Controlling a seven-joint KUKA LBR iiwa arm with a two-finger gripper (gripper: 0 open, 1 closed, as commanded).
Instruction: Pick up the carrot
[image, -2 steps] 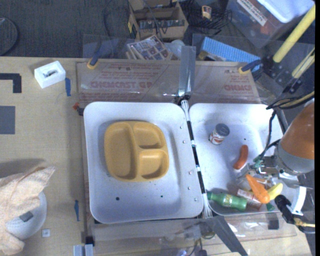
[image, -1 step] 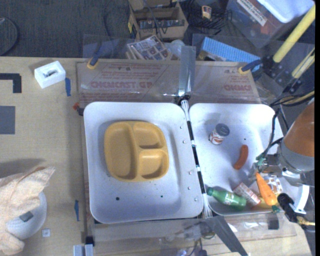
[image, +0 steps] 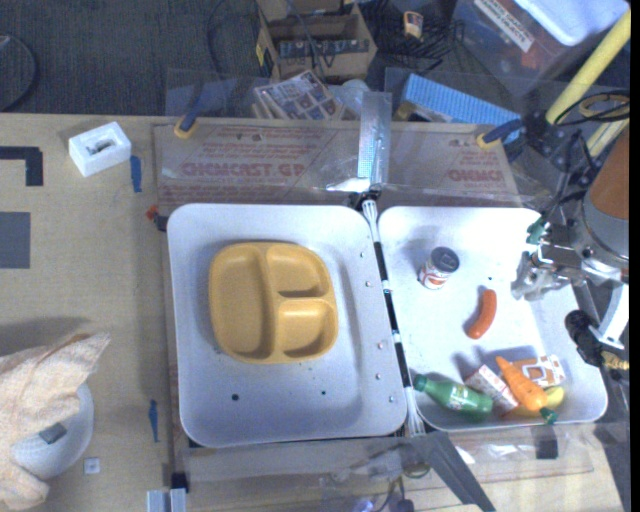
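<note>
The carrot (image: 519, 380) is orange and lies at the near right of the right bin (image: 460, 225), wedged among small packets. My gripper (image: 533, 276) hangs over that bin's right side, above and behind the carrot and well apart from it. Nothing shows in the gripper.
Beside the carrot lie a green bottle (image: 455, 394), a small carton (image: 492, 383), a white-and-orange packet (image: 545, 371) and a yellow piece (image: 553, 398). A red sausage (image: 481, 312) and a small can (image: 438, 267) sit mid-bin. The left bin (image: 200, 400) holds a yellow divided tray (image: 272, 300).
</note>
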